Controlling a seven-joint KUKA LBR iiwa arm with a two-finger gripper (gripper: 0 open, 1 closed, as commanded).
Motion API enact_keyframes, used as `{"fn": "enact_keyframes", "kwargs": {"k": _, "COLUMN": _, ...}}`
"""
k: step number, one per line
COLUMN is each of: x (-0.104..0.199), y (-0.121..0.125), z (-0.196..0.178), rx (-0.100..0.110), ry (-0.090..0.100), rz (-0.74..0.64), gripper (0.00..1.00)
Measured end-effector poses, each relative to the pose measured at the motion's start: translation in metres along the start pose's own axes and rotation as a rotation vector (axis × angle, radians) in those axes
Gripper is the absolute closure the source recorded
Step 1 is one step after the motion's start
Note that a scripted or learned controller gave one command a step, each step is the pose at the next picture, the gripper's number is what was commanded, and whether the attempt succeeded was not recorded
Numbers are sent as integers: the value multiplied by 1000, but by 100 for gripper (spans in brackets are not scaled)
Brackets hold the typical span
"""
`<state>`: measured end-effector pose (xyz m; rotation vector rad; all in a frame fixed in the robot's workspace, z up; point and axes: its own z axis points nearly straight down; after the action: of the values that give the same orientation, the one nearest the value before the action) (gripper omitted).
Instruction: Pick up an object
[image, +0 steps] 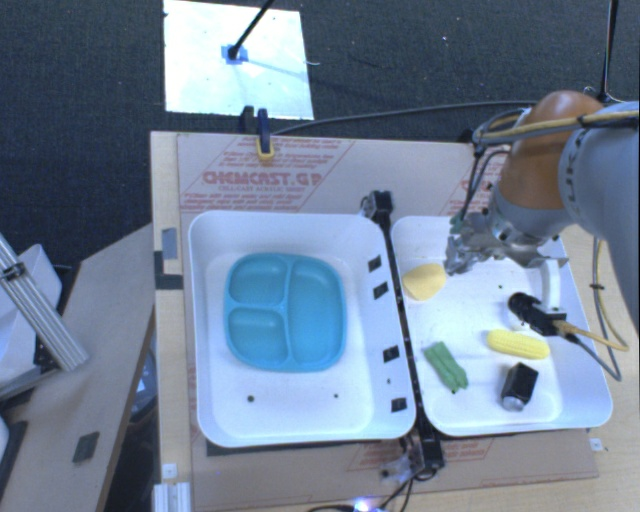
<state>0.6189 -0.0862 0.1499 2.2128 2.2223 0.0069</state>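
My gripper (456, 260) hangs over the far left part of the right bin (590, 400), just right of and slightly above a pale yellow rounded object (424, 281). That object lies by the bin's left wall and looks free of the gripper. A green pod-like object (446, 366) lies near the front left of this bin. A yellow corn cob (518, 344) rests towards the right. In front of it stands a small black cylinder with a silver end (518, 386).
The left bin (215, 400) holds a blue divided plate (288, 310). A black divider with clips (392, 310) runs between the two bins. The grey arm with its orange band (545, 150) comes in from the upper right above the right bin's far edge.
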Motion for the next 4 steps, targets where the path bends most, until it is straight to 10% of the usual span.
{"fn": "enact_keyframes", "kwargs": {"k": 2, "x": 3, "y": 2, "z": -117, "rx": -1, "ry": 0, "rz": -1, "gripper": 100}}
{"fn": "enact_keyframes", "kwargs": {"k": 4, "x": 97, "y": -39, "z": -87, "rx": 8, "ry": 3, "rz": -4, "gripper": 100}}
